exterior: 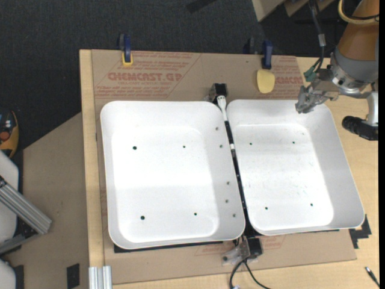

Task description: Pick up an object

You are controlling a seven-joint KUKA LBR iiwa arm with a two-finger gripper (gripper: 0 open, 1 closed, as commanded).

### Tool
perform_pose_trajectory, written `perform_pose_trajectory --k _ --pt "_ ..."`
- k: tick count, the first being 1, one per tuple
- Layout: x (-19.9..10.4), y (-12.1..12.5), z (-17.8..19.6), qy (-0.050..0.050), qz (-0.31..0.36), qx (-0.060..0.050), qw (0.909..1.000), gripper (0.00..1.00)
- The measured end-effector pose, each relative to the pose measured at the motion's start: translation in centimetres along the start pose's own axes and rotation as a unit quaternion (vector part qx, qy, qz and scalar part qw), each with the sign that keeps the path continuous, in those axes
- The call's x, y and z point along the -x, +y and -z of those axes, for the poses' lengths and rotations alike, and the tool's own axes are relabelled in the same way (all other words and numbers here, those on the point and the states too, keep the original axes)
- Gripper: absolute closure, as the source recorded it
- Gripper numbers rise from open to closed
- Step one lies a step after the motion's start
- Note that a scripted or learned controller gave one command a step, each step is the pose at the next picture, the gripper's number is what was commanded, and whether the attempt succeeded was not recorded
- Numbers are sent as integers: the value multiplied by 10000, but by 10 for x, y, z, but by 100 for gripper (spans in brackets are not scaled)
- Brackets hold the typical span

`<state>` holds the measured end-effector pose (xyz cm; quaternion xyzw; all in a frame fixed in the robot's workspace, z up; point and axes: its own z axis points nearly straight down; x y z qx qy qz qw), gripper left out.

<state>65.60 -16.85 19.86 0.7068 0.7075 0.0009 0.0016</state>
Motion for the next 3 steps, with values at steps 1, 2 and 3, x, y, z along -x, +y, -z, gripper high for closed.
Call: perform_pose_trajectory --k 1,2,3 --pt "-131 -19 29 41 61 -11 10000 100" --pt "-187 4 140 11 33 62 10000 100" --pt "-248 8 22 14 24 -76 10000 100"
